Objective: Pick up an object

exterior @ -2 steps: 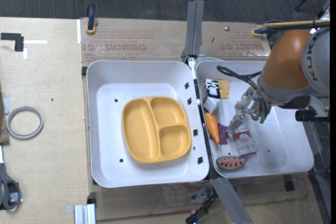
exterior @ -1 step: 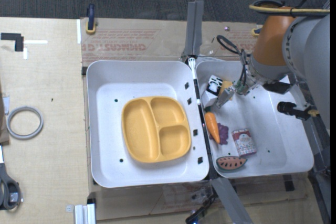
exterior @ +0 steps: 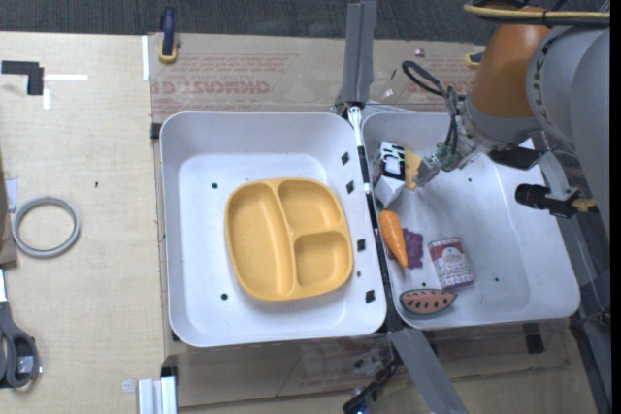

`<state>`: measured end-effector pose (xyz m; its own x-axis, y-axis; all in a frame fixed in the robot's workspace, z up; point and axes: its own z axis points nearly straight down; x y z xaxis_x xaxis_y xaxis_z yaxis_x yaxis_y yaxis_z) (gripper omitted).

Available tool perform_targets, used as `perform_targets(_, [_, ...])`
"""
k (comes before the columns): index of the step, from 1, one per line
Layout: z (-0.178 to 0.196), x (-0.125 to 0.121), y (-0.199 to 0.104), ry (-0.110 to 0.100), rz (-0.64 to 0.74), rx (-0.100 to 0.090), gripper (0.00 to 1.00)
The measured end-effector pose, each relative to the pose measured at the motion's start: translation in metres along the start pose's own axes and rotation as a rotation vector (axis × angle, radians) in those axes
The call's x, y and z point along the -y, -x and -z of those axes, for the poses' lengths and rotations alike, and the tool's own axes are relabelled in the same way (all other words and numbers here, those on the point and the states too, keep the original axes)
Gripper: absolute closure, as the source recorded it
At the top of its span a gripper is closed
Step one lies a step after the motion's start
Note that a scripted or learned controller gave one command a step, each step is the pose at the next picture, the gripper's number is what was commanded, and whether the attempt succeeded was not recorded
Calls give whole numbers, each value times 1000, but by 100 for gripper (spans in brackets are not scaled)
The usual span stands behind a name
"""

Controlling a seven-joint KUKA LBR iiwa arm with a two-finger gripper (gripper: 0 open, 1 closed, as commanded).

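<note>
From where I stand the grey arm [exterior: 572, 63] comes in at the upper right of the frame, its orange band bright above the wrist, and the gripper [exterior: 435, 164] dips into the upper left corner of the right bin [exterior: 524, 276]. Whether it is released or clenched I cannot tell; the tip is small and half lost against a pale yellow piece [exterior: 413, 170] and a black-and-white item [exterior: 391, 160] lying right there by the bin's wall. Nothing is plainly raised or gripped, so I judge the pick not yet made. The other candidates lie lower along the same left wall: an orange carrot [exterior: 391, 236] resting partly over a purple object [exterior: 413, 249], a small red-and-white packet [exterior: 451, 264] just beside them, and a watermelon slice [exterior: 427, 302] near the bottom edge. The left bin [exterior: 194, 305] holds a yellow divided plate [exterior: 289, 238], well apart from the arm. The trouble I would expect comes from that corner: the pieces are crowded against the wall and the divider between the bins, so a descent could strike the rim, or pinch the edge of the yellow piece so it slips free on the lift, or nudge the black-and-white item aside. Out on the counter [exterior: 78, 325] a grey ring [exterior: 44, 226] lies at the left.
</note>
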<state>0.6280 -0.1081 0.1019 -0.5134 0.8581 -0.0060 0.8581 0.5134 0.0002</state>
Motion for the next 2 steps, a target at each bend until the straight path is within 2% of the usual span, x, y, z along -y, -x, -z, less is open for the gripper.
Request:
perform_targets(1, [0, 1, 0, -1, -1, 0, 0])
perform_targets(2, [10, 0, 1, 0, 2, 3, 100])
